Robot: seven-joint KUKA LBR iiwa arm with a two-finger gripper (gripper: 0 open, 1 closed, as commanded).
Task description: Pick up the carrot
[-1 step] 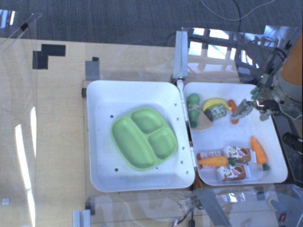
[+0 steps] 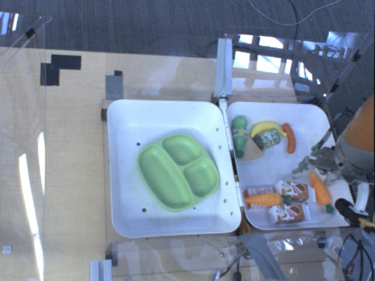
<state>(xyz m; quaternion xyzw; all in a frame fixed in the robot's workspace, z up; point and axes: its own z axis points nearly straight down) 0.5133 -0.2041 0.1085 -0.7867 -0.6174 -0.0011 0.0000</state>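
Note:
Two carrots lie in the right bin (image 2: 328, 122). One carrot (image 2: 263, 200) rests flat near the front wall, its green tip pointing right. The other carrot (image 2: 320, 190) lies slanted at the bin's right side, green end toward the front. My gripper (image 2: 314, 164) hangs at the right edge of this bin, just behind the upper end of the slanted carrot. The arm's orange band (image 2: 358, 130) shows above it. Whether the gripper touches that carrot is unclear.
The right bin also holds a green bottle (image 2: 239, 134), a banana (image 2: 266, 127), a dark can (image 2: 267, 139), a red sausage (image 2: 289, 138) and two small cartons (image 2: 291, 189) (image 2: 289, 213). A green divided plate (image 2: 176, 171) sits in the left bin (image 2: 123, 157).

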